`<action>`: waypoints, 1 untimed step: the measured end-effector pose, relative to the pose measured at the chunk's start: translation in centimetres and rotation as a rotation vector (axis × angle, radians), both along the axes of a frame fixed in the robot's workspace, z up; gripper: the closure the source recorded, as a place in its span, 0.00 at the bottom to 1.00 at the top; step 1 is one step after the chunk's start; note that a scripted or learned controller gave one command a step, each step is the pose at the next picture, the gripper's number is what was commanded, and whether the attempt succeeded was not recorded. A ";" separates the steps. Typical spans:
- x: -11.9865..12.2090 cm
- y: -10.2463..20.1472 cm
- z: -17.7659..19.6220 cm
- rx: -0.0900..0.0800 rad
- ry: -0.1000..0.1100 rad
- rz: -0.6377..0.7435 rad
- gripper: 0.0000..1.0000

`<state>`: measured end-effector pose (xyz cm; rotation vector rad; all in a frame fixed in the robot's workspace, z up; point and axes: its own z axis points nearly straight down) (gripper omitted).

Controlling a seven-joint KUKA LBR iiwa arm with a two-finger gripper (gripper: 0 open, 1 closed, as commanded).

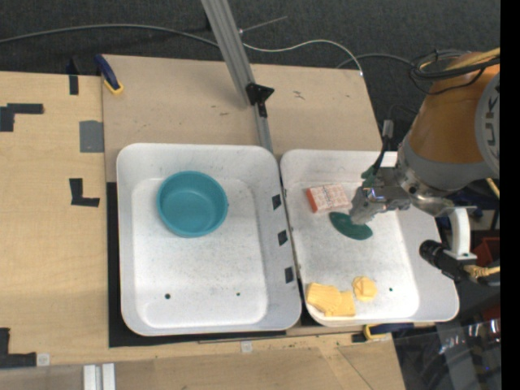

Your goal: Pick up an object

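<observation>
The gripper (363, 212) is hanging low over the right bin (422, 295), directly at the upper edge of a dark green flat object (353, 226), which looks to be the thing it is going for. The step in hand seems to be the descent onto a target, with the grasp itself not yet made: nothing is showing lifted, and the green object is lying flat on the bin floor, partly under the gripper's tip. How far the gripper is standing open I cannot tell, since its tip is merging with the dark object beneath it.

The next move is probably calling for a close around the green object's rim and a straight lift. Because the piece is lying low and flat, the hold is likely to be thin, and it could slip out as the arm is rising.

Just beside the gripper, toward the bins' divide, a small red and white packet (325, 197) is lying near enough to be nudged during the close. Well below the gripper, near the bin's front wall, a yellow sponge-like piece (331, 300) and a smaller yellow lump (365, 288) are sitting apart from the action. Far off in the left bin (130, 218), a teal bowl (192, 204) is standing upright, no obstacle at all. Both bins are resting on the worktop (49, 218).
</observation>
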<state>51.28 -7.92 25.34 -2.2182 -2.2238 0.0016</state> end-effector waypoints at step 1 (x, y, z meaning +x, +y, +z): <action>0.2 5.0 -1.6 0.001 0.002 0.004 1.00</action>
